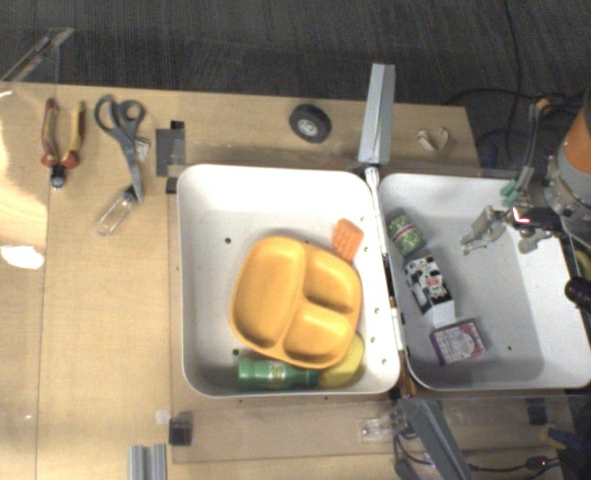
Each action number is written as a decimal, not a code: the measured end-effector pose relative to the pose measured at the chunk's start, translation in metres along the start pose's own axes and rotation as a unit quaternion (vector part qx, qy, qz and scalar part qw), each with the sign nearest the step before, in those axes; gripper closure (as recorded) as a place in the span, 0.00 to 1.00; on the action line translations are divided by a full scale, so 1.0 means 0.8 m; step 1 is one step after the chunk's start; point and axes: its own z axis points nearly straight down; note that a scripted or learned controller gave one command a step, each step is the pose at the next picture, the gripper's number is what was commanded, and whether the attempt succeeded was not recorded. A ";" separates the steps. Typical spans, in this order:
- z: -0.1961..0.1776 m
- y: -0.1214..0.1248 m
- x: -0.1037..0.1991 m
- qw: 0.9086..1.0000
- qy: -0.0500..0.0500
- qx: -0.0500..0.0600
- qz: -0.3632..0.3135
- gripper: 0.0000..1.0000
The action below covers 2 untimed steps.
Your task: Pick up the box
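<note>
Box (pixel 457 341) lies flat in the right bin (pixel 565 368); gripper (pixel 483 230) hovers well apart, jaws' state unclear, nothing visibly held.

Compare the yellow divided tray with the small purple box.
The yellow divided tray is far larger than the small purple box. The tray sits in the left bin, tilted over a green bottle; the box lies flat in the right bin. The tray is plain, the box printed. The tool touches neither.
</note>
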 end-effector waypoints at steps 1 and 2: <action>0.140 -0.046 -0.048 1.000 0.000 0.000 -0.011 0.00; 0.228 -0.050 -0.014 1.000 0.000 -0.002 -0.025 0.00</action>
